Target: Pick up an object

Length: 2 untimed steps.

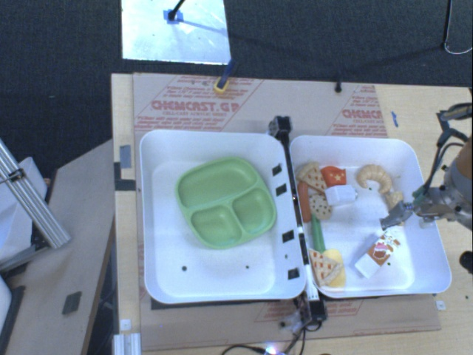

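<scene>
Reaching in from the right, the arm brings its gripper low over the right bin, near that bin's right wall. The fingers point left and down, but they are small and blurred here, so I cannot tell whether they are open or closed, and nothing can be seen between them. Just below the fingertips lies a small carton, white with a red label, tilted on the bin floor; whether the gripper touches it I cannot tell. Above and left of the gripper sits a croissant, and beside it a red block with a white block just under it. Along the bin's left side lie a waffle, a pizza slice, an orange carrot and a green stick, close together and partly overlapping. Near the bottom left corner rests another pizza slice against a yellow piece. The left bin holds a green tray with three compartments, lying flat near the middle. Both bins sit side by side on a brown sheet with red print, joined by a black divider.
</scene>
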Tool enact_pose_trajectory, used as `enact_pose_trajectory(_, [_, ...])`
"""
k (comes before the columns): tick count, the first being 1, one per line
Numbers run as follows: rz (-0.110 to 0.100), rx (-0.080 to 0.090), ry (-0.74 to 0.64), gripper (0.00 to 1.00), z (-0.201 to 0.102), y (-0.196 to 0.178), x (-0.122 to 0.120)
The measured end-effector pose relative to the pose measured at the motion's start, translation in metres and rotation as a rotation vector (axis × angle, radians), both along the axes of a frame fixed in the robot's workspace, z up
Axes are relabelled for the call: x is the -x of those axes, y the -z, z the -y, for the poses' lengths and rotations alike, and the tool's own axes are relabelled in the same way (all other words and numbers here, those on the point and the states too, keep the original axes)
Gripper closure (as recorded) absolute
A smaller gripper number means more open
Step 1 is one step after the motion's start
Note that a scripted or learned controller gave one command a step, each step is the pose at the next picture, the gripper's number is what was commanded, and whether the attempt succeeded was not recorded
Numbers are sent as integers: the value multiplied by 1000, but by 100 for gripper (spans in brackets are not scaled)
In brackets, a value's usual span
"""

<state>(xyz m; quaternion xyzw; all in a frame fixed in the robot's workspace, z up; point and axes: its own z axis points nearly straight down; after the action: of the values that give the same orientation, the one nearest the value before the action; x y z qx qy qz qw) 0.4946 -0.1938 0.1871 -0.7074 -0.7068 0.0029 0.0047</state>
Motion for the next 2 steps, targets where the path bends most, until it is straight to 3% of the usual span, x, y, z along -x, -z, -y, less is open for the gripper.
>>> enact_pose_trajectory(1, [12, 3, -4, 0, 0, -6, -3])
enact_pose_trajectory(2, [9, 2, -2, 0, 4, 55, -6])
